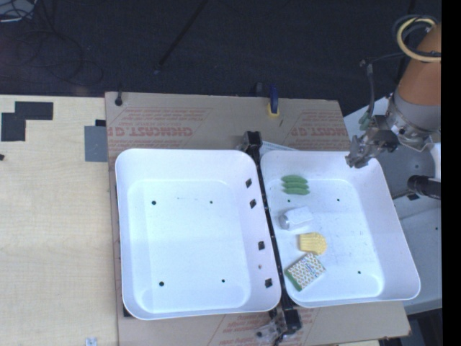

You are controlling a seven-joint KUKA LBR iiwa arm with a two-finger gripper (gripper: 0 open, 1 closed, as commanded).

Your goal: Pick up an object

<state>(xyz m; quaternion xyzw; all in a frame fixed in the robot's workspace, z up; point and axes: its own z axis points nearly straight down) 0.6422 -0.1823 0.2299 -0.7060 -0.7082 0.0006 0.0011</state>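
Gripper [358,157]: over right bin [389,215] far-right corner; finger state can't tell, nothing seen held. Nearest obj: green pod [294,185], left and slightly nearer cam, long axis approx. left-right.

Fixed overhead slant onto both bins [189,161]

Both bins [187,166] look like smooth white plastic with a faint sheen, lying on matt brown cardboard [187,125] (printed in red). The bench [50,229] beside it appears pale, wood-grained and matt.
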